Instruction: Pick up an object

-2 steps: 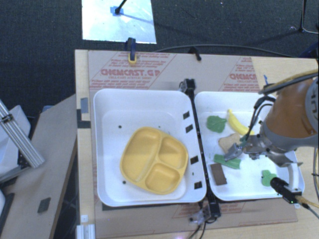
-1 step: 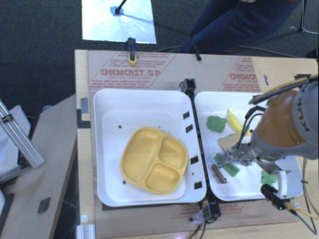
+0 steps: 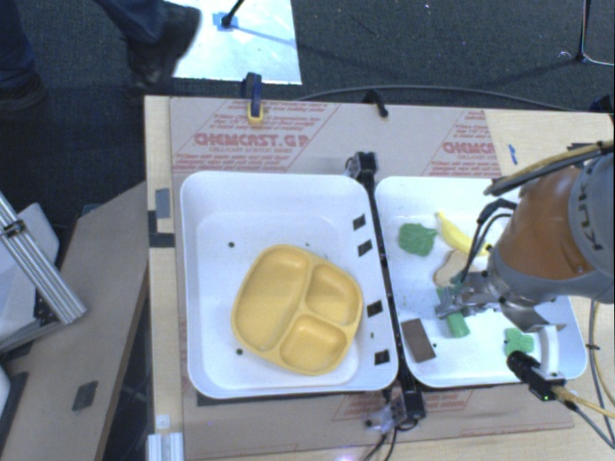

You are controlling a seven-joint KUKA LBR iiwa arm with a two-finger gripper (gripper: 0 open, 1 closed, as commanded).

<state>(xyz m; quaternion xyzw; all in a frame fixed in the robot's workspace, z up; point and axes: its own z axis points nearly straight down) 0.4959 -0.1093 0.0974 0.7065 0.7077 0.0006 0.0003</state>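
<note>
My gripper [image 3: 453, 304] hangs low over the right bin [image 3: 480, 192], reaching in from the right. Just below its tip lies a small green piece [image 3: 457, 326], touching or nearly touching it. A tan flat piece [image 3: 445, 275] lies just above the gripper. Further back in the bin are a green leafy toy [image 3: 416, 238] and a yellow banana [image 3: 453, 232]. At the bin's front left lies a brown block [image 3: 417, 340]. Another green piece [image 3: 519, 341] sits at the front right, partly under the wrist.
The left bin [image 3: 207, 257] holds a yellow divided plate [image 3: 298, 307]. A black divider strip [image 3: 378, 257] runs between the two bins. A blue and yellow clamp [image 3: 254, 97] sits at the bench's far edge.
</note>
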